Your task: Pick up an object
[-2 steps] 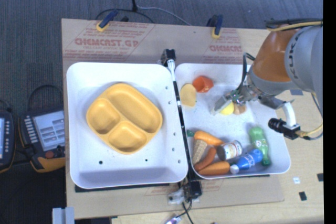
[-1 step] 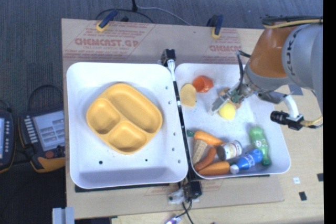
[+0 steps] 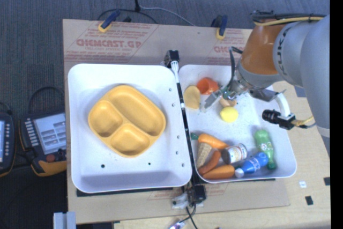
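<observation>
Below, the right bin (image 3: 284,139) is crowded along its near rim, where carrots (image 3: 213,157), a jar (image 3: 235,154), a blue bottle (image 3: 252,164) and a green bottle (image 3: 265,147) are packed together well short of the pincer (image 3: 222,97). Open white floor is left around the pincer. A yellow ball (image 3: 229,114) is seen just beside its tip, an orange piece (image 3: 207,85) just beyond it. The arm (image 3: 278,53) is bent down over the bin's far half. Whether the pincer is wide or narrow cannot be told.
</observation>
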`<action>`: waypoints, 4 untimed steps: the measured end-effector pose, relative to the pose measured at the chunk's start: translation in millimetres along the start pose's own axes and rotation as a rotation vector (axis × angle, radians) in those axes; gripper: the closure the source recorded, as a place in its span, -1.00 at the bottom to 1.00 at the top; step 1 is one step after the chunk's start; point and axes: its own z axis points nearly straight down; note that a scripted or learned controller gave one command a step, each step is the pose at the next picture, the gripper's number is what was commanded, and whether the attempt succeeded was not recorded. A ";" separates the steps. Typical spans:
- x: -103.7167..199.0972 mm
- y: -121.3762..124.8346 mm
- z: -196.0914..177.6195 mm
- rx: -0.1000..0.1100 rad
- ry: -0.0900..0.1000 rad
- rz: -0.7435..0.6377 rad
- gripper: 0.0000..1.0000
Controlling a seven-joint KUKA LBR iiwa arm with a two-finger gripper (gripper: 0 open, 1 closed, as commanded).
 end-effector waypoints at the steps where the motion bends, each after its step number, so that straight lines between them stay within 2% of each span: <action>1: 53.1 -75.0 -3.9 -0.012 -0.005 0.019 -1.00; 2: 26.7 -23.9 -1.9 0.003 0.005 0.241 -1.00; 3: 21.8 -23.5 -12.9 -0.006 -0.009 0.243 1.00; 4: 20.7 -3.1 -8.2 0.031 0.018 0.572 1.00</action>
